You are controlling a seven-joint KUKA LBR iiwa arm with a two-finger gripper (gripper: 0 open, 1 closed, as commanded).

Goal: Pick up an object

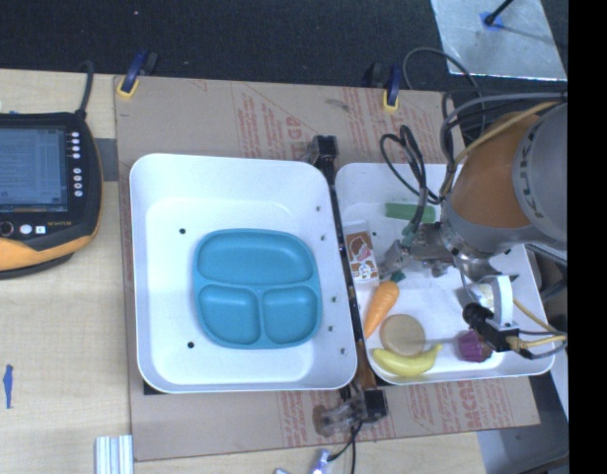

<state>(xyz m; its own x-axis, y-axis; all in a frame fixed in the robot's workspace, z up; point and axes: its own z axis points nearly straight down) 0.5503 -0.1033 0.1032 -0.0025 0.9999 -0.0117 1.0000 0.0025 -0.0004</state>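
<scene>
A wooden bench (56, 344) carries a brown board (234, 117). Behind it lies dark floor (234, 13) with a pale sheet (500, 28). A pendant (37, 191) rests at left.

A light wooden bench (56, 363) carries a brown cardboard sheet (234, 102) with two white bins (150, 265) side by side on it. A teach pendant (37, 191) lies at the left.

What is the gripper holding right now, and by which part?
It cannot be told: the gripper sits low in the right bin just above the carrot, with nothing visibly in it.
</scene>
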